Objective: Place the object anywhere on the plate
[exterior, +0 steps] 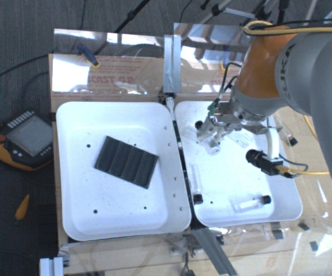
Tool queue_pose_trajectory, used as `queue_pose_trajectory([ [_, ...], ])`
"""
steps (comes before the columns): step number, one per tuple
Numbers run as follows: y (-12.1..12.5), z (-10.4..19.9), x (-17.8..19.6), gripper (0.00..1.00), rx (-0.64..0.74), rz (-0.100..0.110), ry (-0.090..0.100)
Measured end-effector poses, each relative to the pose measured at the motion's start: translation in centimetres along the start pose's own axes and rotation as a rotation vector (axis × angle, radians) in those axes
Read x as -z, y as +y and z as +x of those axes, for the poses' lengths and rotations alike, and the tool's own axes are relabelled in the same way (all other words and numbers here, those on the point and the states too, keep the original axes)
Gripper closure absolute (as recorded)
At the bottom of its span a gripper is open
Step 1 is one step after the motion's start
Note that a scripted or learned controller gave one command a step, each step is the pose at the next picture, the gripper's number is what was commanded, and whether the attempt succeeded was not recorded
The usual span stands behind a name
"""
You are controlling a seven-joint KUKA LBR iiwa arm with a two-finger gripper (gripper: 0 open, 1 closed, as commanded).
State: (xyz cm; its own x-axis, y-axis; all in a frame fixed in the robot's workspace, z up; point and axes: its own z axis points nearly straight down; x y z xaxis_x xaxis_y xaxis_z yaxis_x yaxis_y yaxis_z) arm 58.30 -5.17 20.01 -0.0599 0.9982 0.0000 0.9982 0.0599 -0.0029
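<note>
While the arm (281,68) reaches in over the right bin (281,209), the pincer (212,135) hangs low above that bin's upper left part, and something small and pale sits at its tip; whether this is a held object or part of the tool cannot be told, nor whether the pincer is spread or pressed together.

Across the divide, the left bin (80,211) carries the dark ribbed plate (126,161), lying flat and turned at a slant near the bin's middle. Lower down in the right bin lie two clear tube-like objects: one (250,202) near the bottom edge with a dark cap, the other (194,180) along the left wall, also ending in a dark cap. Either may be the object meant; neither touches the plate.

Judging from this, the main risk is a weak or missed grasp: clear, round tubes may roll or slip as the tool closes. The carry must also clear the raised rims between the bins, and the plate is narrow, so a release off centre could land the object on the bin floor.
</note>
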Motion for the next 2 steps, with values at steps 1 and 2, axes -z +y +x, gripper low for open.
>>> queue_pose_trajectory([
  [1, 2.7, 7.3, -1.4, 1.0, 0.14, -0.008, -0.001],
  [2, 5.3, 13.8, 1.6, 1.0, 0.207, -0.001, -0.001],
])
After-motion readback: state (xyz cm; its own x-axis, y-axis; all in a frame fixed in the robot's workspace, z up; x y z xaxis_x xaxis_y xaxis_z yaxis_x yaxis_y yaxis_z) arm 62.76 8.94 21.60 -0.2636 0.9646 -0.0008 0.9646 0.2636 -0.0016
